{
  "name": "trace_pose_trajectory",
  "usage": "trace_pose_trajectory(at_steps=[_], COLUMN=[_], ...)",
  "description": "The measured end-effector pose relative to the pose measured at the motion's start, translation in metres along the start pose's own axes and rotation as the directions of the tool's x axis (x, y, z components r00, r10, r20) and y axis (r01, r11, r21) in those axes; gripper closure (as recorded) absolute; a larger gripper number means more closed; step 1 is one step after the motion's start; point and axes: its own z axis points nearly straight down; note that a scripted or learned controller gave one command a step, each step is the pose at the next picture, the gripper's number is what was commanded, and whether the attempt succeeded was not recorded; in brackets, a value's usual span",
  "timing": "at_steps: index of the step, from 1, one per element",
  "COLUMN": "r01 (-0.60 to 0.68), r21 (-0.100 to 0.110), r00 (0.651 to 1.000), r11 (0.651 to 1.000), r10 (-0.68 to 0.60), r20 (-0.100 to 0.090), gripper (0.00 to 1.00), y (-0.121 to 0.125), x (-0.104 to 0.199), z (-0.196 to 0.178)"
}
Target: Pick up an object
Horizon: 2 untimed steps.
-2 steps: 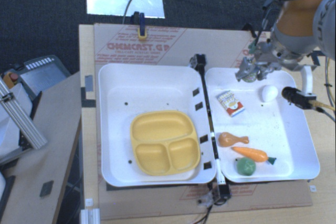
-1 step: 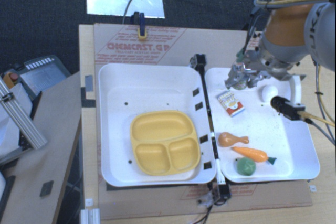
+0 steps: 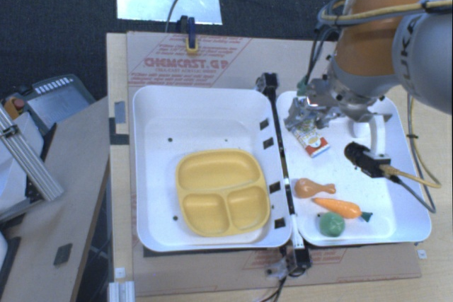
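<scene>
We are watching metal two-finger gripper (image 3: 306, 114), upper right bin, hovering over small red-white carton (image 3: 314, 143); finger state unclear; risking sideways nudge, missed grasp.

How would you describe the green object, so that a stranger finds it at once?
Look in the right white bin, at its near edge. The green ball lies there, just below the carrot and the chicken drumstick. It alone is round and green; its neighbours are long and orange.

Tray (image 3: 223, 192) in left bin (image 3: 205, 102); carrot (image 3: 340, 208), ball (image 3: 330, 224) in right bin (image 3: 414, 223).
</scene>
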Motion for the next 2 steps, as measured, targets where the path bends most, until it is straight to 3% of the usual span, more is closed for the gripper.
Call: trace_pose_trajectory(at_steps=[1,2], r01=[0.0,-0.001], r21=[0.001,0.004], r00=[1.0,1.0], r11=[1.0,1.0], r10=[0.0,0.001], r20=[0.0,0.001], gripper=[1.0,1.0], y=[-0.016,-0.051], x=[0.047,0.084], z=[0.012,0.03])
